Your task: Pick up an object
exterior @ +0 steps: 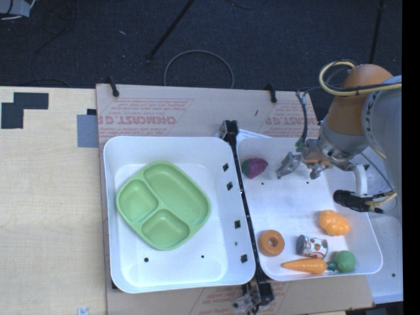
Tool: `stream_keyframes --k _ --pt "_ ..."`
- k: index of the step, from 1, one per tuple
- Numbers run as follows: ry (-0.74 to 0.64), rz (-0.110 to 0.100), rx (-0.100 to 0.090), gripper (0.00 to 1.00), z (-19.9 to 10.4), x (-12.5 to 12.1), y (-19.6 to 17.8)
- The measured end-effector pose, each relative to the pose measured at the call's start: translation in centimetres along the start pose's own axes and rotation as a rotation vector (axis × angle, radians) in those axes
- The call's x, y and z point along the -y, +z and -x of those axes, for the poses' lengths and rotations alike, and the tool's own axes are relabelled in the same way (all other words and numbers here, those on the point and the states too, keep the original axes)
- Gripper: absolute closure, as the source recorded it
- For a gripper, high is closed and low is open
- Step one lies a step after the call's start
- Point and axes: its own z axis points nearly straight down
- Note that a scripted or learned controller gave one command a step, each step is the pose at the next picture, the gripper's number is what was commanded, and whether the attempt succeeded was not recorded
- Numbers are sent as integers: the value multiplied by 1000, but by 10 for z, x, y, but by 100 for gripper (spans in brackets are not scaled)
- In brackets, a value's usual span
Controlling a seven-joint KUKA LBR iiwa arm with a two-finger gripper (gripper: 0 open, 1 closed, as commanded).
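Grey gripper (300, 165), fingers spread and holding nothing, hovers at one o'clock in the right bin (289, 202); purple toy (254, 167) just beside it, nothing lifted yet

A grey arm (387, 120) is seen with an orange band (354, 104), looped by a yellowish cable (336, 77). The metal pincer (302, 168) seems silver-grey, though it is blurred.

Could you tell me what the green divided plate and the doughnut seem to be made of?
Green divided plate: probably moulded plastic, a single even colour with rounded compartment edges and a soft sheen. Doughnut: likely a plastic or rubber toy, with a uniform orange-brown surface and smooth ring shape; the view is too coarse to tell hard from soft.
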Motion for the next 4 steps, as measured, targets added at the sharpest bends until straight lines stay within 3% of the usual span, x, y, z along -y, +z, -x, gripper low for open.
stream_keyframes --k 1,2,4 --pt "-1 1 0 100 0 -1 -11" --pt "4 10 3 100 10 -2 -62" --pt "1 10 3 100 23 1 -153"
